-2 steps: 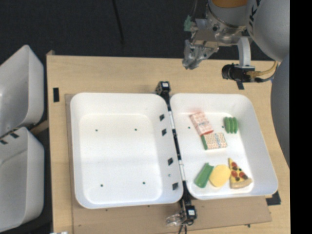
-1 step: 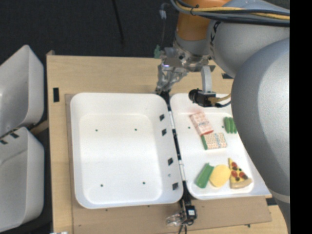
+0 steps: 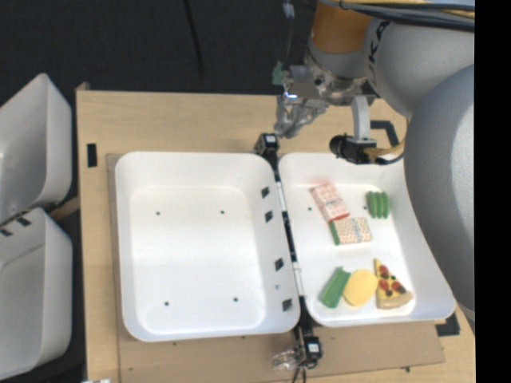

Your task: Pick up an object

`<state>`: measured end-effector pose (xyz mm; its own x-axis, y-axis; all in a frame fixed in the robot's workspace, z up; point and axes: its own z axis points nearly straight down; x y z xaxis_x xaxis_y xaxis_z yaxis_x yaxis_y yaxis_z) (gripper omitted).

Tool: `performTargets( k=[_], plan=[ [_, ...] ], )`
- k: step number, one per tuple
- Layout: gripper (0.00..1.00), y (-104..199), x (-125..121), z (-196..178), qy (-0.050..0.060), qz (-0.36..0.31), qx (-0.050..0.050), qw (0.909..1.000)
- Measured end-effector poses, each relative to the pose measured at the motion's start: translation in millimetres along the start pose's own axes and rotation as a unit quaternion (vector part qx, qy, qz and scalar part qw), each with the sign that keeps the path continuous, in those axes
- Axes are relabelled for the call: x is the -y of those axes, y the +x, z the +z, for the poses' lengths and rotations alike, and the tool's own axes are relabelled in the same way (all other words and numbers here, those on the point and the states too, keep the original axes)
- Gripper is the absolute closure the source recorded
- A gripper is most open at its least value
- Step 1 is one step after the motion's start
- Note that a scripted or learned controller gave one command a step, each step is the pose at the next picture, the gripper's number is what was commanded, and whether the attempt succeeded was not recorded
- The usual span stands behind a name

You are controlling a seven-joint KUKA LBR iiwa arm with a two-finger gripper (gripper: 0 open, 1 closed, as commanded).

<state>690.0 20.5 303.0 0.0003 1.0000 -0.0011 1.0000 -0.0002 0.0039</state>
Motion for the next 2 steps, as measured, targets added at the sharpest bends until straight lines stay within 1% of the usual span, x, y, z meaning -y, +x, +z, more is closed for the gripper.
performTargets(
  k=[1, 2],
  plan=[
    [1.00, -14.9, -0.1, -17.6, 0.000, 0.000, 0.000, 1.0000],
    [1.00, -25.1, -0.1, -44.3, 0.000, 0.000, 0.000, 1.0000]
  ],
)
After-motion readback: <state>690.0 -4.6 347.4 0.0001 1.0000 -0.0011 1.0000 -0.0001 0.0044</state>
